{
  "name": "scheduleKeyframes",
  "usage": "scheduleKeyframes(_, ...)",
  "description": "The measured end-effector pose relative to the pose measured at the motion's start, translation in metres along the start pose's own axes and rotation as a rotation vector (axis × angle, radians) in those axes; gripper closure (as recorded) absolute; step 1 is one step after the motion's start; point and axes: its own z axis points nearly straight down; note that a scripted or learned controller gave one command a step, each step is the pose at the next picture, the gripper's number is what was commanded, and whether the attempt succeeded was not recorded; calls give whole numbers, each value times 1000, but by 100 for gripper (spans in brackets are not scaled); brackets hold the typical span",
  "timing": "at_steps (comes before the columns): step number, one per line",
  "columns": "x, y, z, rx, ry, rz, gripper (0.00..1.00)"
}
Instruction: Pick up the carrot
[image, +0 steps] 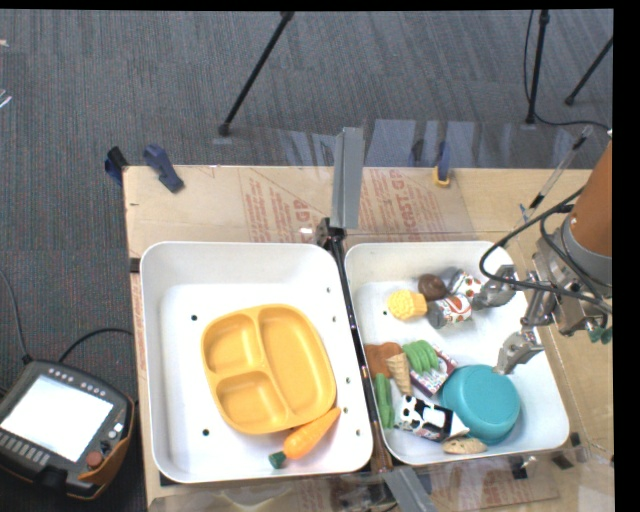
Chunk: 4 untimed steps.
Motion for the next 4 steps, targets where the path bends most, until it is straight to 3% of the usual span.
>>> scheduleKeyframes(1,23,15,159,-5,11,-20,0)
scheduleKeyframes(2,-1,-47,170,-1,-4,33,0)
scheduleKeyframes(3,-2,-31,162,-23,5,15,100)
scheduleKeyframes(4,-67,-76,56,2,-11,256,100)
